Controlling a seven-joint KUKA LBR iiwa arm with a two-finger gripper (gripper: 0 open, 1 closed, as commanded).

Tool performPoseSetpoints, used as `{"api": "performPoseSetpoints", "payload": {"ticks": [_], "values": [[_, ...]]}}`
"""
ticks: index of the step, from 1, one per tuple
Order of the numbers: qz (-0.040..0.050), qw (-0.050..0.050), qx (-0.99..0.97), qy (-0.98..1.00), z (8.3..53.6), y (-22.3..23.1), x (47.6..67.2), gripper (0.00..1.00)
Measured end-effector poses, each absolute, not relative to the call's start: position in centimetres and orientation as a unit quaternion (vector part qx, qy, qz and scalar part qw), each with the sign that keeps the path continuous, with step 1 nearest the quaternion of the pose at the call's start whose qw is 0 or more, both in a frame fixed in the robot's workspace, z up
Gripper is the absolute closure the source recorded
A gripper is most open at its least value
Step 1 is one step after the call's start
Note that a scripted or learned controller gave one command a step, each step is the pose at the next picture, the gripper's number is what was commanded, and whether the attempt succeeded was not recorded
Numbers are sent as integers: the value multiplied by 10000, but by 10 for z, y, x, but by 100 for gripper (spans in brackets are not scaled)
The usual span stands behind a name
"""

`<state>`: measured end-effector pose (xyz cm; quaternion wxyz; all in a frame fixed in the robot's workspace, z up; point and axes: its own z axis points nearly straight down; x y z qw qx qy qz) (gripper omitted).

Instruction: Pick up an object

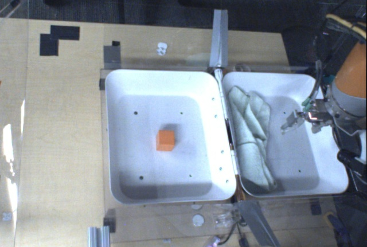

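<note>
An orange cube (166, 140) sits near the middle of the left white bin (123, 183), well apart from the gripper (292, 121), which hangs over the right white bin (332, 185) at the end of the grey arm (350, 91). Whether the fingers are apart or together cannot be told. A crumpled grey-white cloth (250, 137) lies between gripper and cube, along the right bin's left side.

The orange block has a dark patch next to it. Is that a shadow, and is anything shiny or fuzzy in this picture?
In the camera view, the orange block casts a small soft shadow on the left bin; white glare streaks the bench at far left; the gripper over the right bin looks slightly fuzzy, and the grey cloth is fairly sharp.
</note>
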<state>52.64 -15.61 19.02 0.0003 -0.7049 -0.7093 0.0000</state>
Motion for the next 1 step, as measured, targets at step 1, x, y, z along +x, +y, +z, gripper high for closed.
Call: {"api": "performPoseSetpoints", "payload": {"ticks": [1], "values": [[-29, -50, -6212, -7836, 89, -164, 565, 0]]}}
